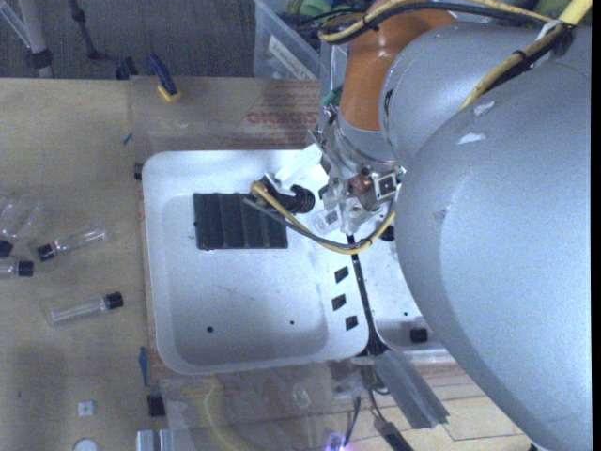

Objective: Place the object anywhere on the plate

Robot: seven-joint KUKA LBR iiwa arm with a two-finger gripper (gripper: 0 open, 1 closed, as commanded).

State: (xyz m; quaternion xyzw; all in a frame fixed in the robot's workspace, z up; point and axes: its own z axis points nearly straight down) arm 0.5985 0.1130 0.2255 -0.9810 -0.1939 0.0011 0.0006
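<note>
White bin (169,289) is my landmark, the left one of the pair, and everything gets called from there. My gripper (343,216) hangs over the bin's right side, toward its far corner and close to the right rim. From this slant I cannot tell whether the tool is apart or together, and I see nothing caught in it. Grey arm (498,205) with its orange band (385,64) covers everything right of the bin, so the second bin (399,280) shows just a sliver against the first bin's right wall.

Now the task's thing: a black ribbed slab (239,221) lies flat on the bin's floor, in the far left part of it, long side running across. It sits near my gripper but apart from it, off to the left. Whether it counts as object or plate, I can't say.

Three small black squares (342,300) sit in a row along the bin's right rim. Two dark specks (209,328) dot the floor toward the near wall.

Left of the bin, on the bare bench, clear vials with black caps (84,305) lie scattered. Beyond the bin's far wall sit a blue clamp (165,78) and a clear tub of coloured bits (300,12).
</note>
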